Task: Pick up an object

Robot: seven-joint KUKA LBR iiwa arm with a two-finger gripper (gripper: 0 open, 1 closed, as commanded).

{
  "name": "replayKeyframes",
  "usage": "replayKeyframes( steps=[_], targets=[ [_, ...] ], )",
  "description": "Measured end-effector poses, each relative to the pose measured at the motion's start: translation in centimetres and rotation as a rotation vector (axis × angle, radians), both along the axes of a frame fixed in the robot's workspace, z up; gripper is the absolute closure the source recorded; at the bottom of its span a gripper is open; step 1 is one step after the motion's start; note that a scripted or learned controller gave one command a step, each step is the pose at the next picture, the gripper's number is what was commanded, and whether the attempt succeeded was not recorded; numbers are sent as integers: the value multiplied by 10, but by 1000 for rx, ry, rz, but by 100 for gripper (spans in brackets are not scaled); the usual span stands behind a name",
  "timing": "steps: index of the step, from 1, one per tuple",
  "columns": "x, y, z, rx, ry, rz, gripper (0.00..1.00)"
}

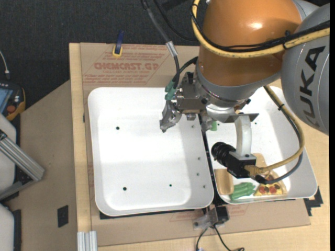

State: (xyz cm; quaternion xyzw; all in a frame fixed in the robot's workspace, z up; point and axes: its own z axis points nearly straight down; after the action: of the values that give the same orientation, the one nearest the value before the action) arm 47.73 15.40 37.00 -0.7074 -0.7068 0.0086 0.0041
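Note:
My gripper (pixel 168 120) hangs over the far right part of the left bin (pixel 131 161), close to the wall between the two bins, and I see nothing under it. A green object (pixel 242 190) lies at the near edge of the right bin (pixel 298 158). Beside it lies a flat tan piece with small red marks (pixel 271 188). The big orange and grey arm covers much of the right bin, so what lies under it is hidden.
The bins rest on a brown cardboard sheet (pixel 131 61) with red print at the back. A blue and yellow clip (pixel 119 45) sits at the sheet's far edge. A metal rail (pixel 18 158) slants at the left, off the bench.

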Motion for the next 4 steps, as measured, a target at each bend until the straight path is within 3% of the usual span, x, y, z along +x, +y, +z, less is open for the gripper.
replayKeyframes(
  steps=[1,2,3,4],
  targets=[
    [39,-27,-49,3,-11,-4,0],
    [85,-32,87,10,-37,1,0],
    [97,-81,-195,2,0,-3,0],
    [146,-49,-287,10,-24,4,0]
  ],
)
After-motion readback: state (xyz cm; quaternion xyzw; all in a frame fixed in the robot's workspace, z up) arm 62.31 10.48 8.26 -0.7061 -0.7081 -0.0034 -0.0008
